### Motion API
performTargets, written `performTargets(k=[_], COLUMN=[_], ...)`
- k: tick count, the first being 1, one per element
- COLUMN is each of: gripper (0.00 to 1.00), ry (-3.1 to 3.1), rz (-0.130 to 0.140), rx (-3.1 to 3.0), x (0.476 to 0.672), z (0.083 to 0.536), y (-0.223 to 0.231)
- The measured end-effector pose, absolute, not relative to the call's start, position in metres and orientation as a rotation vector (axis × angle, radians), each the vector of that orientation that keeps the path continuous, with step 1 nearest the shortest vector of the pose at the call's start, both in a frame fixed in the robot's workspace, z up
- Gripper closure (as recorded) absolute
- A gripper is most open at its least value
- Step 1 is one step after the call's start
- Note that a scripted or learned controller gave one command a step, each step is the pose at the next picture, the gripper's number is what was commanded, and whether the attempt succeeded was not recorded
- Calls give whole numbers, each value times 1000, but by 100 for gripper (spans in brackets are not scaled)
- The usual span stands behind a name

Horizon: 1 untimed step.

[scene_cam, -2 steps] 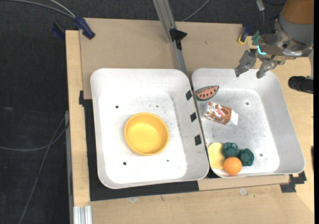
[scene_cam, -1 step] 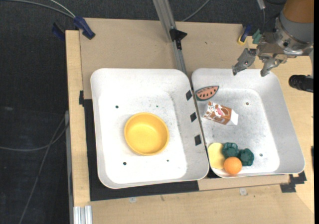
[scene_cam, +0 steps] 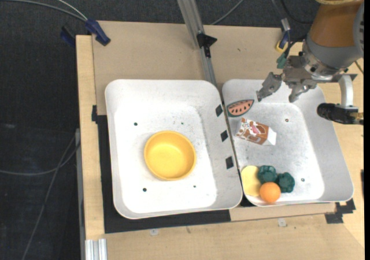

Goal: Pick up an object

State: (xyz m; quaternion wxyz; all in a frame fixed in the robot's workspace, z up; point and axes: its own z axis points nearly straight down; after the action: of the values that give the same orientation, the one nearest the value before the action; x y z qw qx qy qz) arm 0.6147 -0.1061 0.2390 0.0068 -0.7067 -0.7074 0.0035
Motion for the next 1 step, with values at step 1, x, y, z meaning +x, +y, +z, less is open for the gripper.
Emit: performTargets(k=[1], gripper=[0], ry=[-2209], rz=[13], rx=[-2213], x=[614], z=[177], y=[-113])
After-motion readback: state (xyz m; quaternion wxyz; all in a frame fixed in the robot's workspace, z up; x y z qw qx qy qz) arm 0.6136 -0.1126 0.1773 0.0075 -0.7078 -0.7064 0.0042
